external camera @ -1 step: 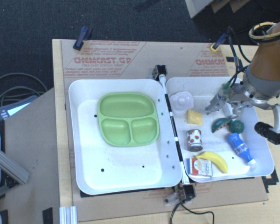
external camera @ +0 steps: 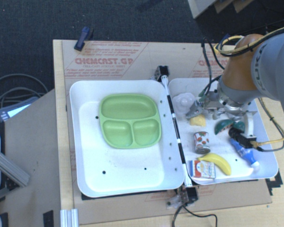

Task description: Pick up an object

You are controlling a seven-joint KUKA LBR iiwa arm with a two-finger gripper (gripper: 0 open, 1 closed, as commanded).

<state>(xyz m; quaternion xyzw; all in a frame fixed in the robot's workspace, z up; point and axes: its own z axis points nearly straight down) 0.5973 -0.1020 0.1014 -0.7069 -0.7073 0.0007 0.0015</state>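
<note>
gripper [external camera: 202, 109]: low in the right bin [external camera: 265, 143], toward its far left part, just above the yellow lump [external camera: 197, 121]. cannot tell whether wide or narrow, with the wrist covering it from above. nothing seen held.

likely target: the yellow lump, on the bin floor near the left wall, between the clear cup [external camera: 183, 100] behind and the can [external camera: 201, 142] in front. teal piece [external camera: 225, 125] just to its right, partly under the wrist. further forward, banana [external camera: 217, 163] against a small box [external camera: 201, 170]; blue tube [external camera: 244, 150] toward the right wall. green tray [external camera: 130, 119] alone in the left bin [external camera: 128, 169], well apart from all of this.

what could go wrong, judged from here:
- crowded spot. could come down off-centre and push the lump aside instead of straddling it, sending it against the bin wall or under the cup.
- looks small, soft and irregular. could squash, or slip out on the lift if pinched at an edge.
- cup very light and close. could tip or get trapped alongside the lump, spoiling the grip.
- teal piece close by. could snag on the wrist and drag along when rising.
- low approach near the wall between the bins. could strike the rim if shifted further left.
- can upright and near. could topple from a sideways nudge and roll into the banana.

safest course: straight down, centred on the lump, then straight up.
</note>
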